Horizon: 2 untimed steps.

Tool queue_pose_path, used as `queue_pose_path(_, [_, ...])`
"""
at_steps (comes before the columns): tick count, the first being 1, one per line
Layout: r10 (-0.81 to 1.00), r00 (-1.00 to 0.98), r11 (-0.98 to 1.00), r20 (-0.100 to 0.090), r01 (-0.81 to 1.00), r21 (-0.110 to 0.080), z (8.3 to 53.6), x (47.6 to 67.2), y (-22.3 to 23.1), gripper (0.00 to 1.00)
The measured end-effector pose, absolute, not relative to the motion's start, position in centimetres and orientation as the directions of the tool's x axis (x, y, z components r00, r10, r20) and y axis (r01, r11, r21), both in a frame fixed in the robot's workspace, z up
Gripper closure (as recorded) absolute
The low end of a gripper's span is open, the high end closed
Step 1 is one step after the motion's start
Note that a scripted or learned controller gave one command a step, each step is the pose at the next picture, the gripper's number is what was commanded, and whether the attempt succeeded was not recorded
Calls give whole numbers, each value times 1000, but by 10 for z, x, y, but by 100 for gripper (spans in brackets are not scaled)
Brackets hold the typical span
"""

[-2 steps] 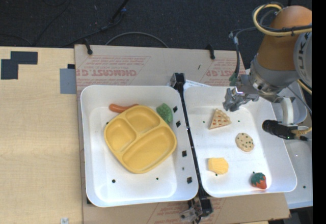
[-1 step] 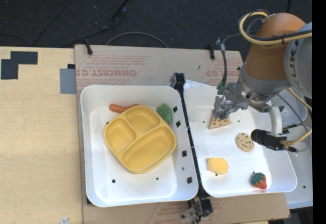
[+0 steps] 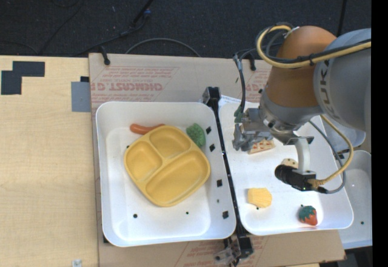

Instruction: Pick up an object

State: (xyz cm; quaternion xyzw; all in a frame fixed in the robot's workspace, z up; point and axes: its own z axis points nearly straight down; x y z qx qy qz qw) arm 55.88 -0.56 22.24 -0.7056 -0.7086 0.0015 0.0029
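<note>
Over the right bin (image 3: 339, 223), upper-left quarter: my gripper (image 3: 250, 138), low above the floor, just beside a pale wedge-shaped toy with red specks (image 3: 262, 147), possibly a pizza slice. I cannot tell how far my hand is spread, nor whether it has hold of anything; the wrist hides that.

Right bin, other contents: one yellow block (image 3: 259, 197) near the front; one strawberry (image 3: 308, 215) in the front right corner. A black fitting on a cable (image 3: 294, 178) hangs over the middle.

Left bin (image 3: 112, 223): one yellow divided tray (image 3: 167, 164); one orange carrot (image 3: 145, 128) behind it; one green leafy piece (image 3: 196, 133) at its far right edge.

Step in hand, by my judgement: closing on the wedge. It lies flat and thin, so I should settle squarely over it, reach nearly to the bin floor, and grip across its narrow width, then lift straight.

Writing: red print on the cardboard (image 3: 145, 81) behind the bins, upside down, not fully legible.
</note>
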Motion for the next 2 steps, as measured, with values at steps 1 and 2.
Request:
queue_pose_path(1, [1000, -5, 5, 2, 1000, -5, 232, 542, 49, 100])
queue_pose_path(2, [1000, -6, 6, 2, 1000, -6, 238, 520, 96, 100])
